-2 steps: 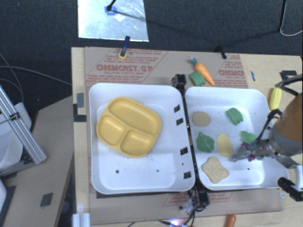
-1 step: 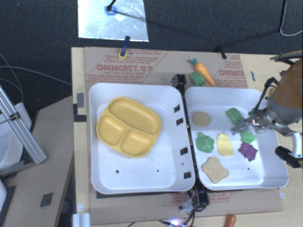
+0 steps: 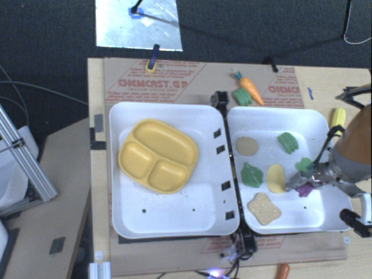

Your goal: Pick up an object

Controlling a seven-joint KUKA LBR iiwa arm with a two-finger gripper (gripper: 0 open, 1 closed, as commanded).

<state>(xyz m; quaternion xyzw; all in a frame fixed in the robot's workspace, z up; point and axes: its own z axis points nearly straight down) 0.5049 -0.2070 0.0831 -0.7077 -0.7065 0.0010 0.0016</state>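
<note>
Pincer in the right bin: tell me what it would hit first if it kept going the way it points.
The pincer points toward the picture's left, low over the right bin. The yellow piece just ahead of its tips would likely be met first, though the single slanted view leaves its height above the bin floor unclear.

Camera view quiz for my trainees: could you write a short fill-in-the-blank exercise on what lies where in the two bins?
1. The yellow divided tray lies in the ____ bin.
2. The toy carrot lies ____ both bins, on the cardboard.
3. The gripper is low over the ____ bin.
4. The cracker lies nearest that bin's ____ edge.

Missing words: left; outside; right; front
</note>
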